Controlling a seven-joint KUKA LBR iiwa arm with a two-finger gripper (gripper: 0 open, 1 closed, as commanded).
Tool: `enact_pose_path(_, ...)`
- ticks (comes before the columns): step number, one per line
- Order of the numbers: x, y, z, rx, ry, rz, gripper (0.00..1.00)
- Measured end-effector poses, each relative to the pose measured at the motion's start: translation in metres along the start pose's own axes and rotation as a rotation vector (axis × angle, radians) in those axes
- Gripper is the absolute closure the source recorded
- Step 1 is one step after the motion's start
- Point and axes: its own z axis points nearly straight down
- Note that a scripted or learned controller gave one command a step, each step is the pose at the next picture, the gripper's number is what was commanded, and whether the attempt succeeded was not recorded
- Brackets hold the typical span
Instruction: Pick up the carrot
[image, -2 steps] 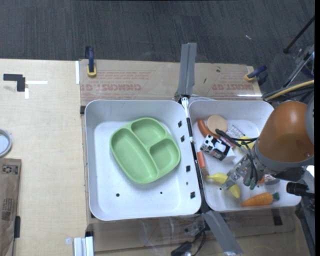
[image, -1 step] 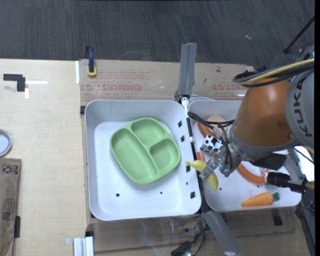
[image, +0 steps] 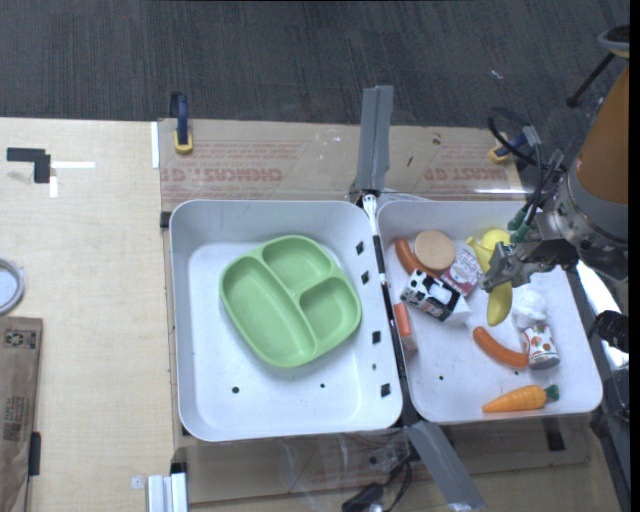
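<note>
The orange carrot (image: 517, 399) with a green top lies along the front edge of the right bin (image: 440, 395), its top pointing right. My gripper (image: 500, 271) hangs over the upper right part of that bin, above a yellow banana (image: 497, 303). It is well behind the carrot and not touching it. Nothing visibly hangs from the gripper.
The right bin also holds an orange sausage (image: 499, 347), a small bottle (image: 541, 346), a cow-patterned carton (image: 431, 293), a round bun (image: 434, 249), a yellow fruit (image: 489, 243) and a white wad (image: 530, 301). A green divided plate (image: 290, 298) sits in the left bin (image: 200, 400).
</note>
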Motion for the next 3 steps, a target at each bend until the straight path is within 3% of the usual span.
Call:
enact_pose_path(1, 0.028, 0.003, 0.068, -0.001, 0.001, -0.513, 1.0)
enact_pose_path(2, 0.078, 0.007, 0.094, 0.004, 0.002, -0.064, 1.0)
enact_pose_path(3, 0.115, 0.008, 0.157, 0.007, 0.0, 0.361, 1.0)
